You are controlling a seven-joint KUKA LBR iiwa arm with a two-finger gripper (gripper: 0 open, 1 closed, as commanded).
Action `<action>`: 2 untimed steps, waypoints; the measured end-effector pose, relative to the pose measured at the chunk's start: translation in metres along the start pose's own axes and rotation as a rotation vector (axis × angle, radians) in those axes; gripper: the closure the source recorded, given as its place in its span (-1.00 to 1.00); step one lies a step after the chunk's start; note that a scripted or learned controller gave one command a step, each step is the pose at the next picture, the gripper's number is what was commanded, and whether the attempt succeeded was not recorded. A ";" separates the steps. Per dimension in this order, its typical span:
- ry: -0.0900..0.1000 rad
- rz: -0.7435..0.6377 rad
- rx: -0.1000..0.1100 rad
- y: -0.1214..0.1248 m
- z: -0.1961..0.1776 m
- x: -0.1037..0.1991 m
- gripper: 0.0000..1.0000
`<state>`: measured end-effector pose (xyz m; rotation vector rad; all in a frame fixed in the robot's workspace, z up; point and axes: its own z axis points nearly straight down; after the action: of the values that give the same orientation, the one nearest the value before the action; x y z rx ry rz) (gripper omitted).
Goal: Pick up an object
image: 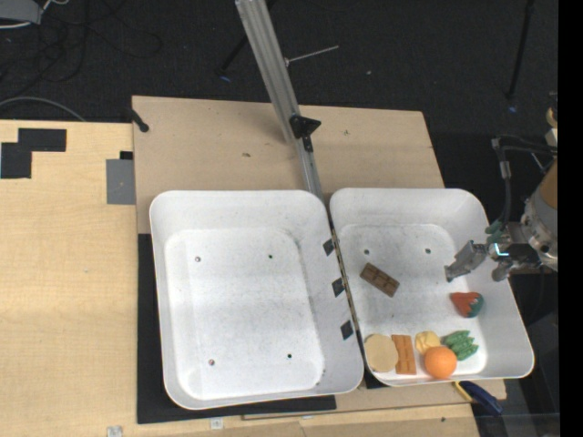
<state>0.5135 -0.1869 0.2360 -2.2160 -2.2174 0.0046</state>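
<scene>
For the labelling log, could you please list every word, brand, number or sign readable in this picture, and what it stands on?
None: no text can be read in this view.
The brown block, the orange ball and the other small items in the right bin show no lettering.
The gripper and the left bin show no readable marking.

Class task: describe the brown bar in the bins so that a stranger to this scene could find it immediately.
Start at the right-hand bin. Near its middle, by the divider, lies the brown bar, flat and slanted. It is the one dark rectangular piece, lying alone, apart from the colourful cluster along the near rim.
</scene>
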 end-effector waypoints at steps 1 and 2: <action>-0.001 0.002 -0.004 0.001 -0.002 -0.001 -1.00; 0.000 0.001 0.000 0.001 0.042 0.003 -1.00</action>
<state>0.5139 -0.1840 0.1943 -2.2171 -2.2158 0.0051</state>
